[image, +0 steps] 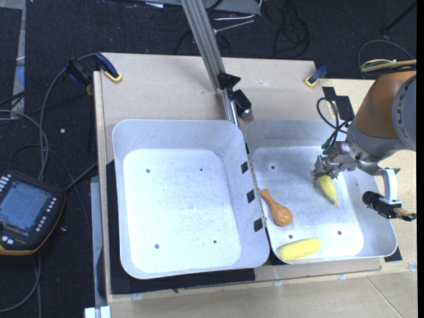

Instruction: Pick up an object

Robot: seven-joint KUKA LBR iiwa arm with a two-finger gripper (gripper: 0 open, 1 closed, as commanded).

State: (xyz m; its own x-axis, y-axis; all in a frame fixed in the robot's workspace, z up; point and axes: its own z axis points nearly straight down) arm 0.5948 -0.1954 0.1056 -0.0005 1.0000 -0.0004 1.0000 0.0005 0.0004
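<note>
Right now your gripper (327,171) sits low in the right bin (291,138), fingers closed around the top end of a small yellow object (328,188) that slants away below them. Further out from the fingers lie an orange pear-shaped toy (278,211) and a yellow corn cob (300,248).

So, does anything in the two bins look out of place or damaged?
Nothing stands out. The right white bin holds an orange wooden-looking pear-shaped piece, a yellow corn cob and a small yellow object at the gripper; none looks damaged.
</note>
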